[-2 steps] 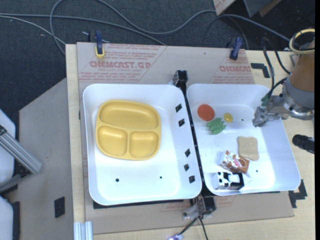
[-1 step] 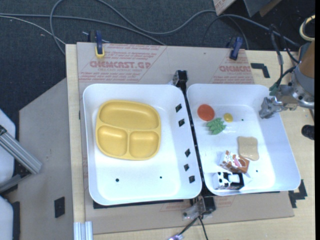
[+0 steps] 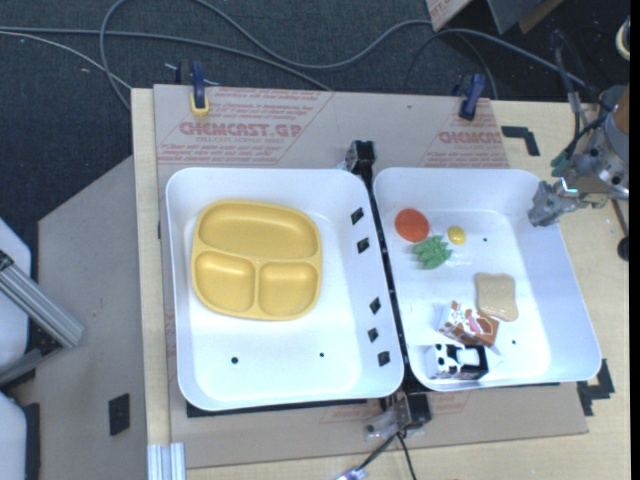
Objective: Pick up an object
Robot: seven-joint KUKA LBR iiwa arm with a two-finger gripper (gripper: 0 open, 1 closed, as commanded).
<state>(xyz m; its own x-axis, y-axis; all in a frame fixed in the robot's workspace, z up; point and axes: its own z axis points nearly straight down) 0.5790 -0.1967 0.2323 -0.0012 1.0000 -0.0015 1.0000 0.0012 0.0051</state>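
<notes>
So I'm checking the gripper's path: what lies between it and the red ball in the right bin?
In the camera view, only bare white bin floor lies between the gripper and the red ball; the small yellow ball sits just below that line.

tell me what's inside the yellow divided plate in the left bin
The yellow divided plate has three compartments, one wide and two smaller, and all show only bare yellow surface. The part of the left bin floor beneath it is covered.

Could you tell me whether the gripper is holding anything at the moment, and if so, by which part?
Nothing is held: the gripper hangs over the right bin's far right rim, apart from the objects lying there.
</notes>
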